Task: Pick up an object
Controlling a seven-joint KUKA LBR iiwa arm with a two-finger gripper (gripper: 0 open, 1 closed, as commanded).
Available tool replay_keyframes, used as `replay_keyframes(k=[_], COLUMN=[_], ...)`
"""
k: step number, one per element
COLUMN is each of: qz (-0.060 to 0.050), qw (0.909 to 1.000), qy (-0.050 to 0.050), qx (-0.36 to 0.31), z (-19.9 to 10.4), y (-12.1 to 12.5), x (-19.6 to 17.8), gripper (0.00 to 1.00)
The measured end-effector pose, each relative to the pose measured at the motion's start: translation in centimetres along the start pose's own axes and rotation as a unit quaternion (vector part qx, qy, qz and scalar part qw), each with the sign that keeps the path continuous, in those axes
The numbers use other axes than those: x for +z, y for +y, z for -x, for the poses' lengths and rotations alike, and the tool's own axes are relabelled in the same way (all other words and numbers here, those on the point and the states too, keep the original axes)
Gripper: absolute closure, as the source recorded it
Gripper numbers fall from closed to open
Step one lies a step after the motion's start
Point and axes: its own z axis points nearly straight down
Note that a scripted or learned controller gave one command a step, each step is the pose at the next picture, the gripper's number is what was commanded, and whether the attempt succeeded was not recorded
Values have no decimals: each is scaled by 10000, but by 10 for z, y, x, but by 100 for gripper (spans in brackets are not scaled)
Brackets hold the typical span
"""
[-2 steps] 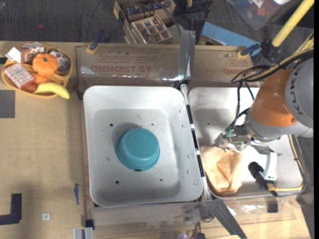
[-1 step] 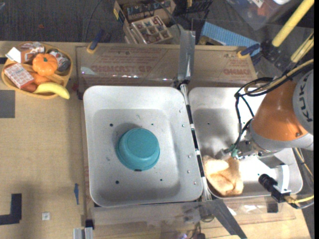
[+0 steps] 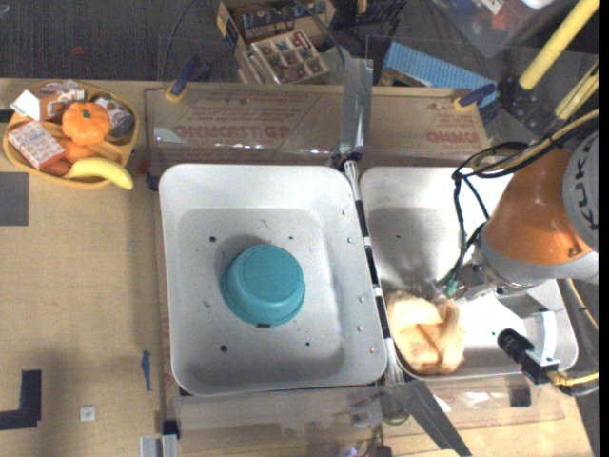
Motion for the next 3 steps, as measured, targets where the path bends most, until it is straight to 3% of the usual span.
replay_keyframes(k=[1,2,3], qz=[-86,-86,-96], qw=[9984,9984,9955], qy=[12,12,16], qx=[564,564,943], z=[20,20,8], y=[38,38,53], x=[-117,-117,-38], gripper=[100,0,0])
